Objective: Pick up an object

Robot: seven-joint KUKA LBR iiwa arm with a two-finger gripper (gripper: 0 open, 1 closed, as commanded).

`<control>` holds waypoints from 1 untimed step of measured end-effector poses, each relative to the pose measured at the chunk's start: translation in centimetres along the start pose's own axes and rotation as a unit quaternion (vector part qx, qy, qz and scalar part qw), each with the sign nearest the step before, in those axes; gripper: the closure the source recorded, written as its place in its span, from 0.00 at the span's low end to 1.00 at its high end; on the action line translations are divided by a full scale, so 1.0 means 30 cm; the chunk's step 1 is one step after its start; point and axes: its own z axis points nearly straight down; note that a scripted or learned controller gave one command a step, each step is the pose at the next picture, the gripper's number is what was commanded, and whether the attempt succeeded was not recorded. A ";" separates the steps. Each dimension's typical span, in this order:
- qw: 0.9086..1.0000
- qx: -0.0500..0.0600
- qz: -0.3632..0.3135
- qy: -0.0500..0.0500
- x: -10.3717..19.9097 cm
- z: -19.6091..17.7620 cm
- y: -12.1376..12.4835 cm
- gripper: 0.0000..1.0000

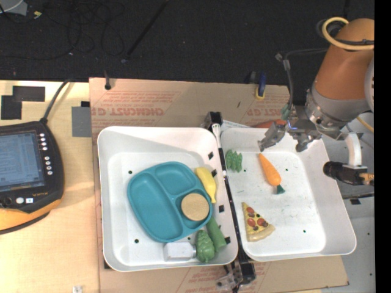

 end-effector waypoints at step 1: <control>1.000 0.003 0.002 -0.001 -0.193 0.307 0.105 0.00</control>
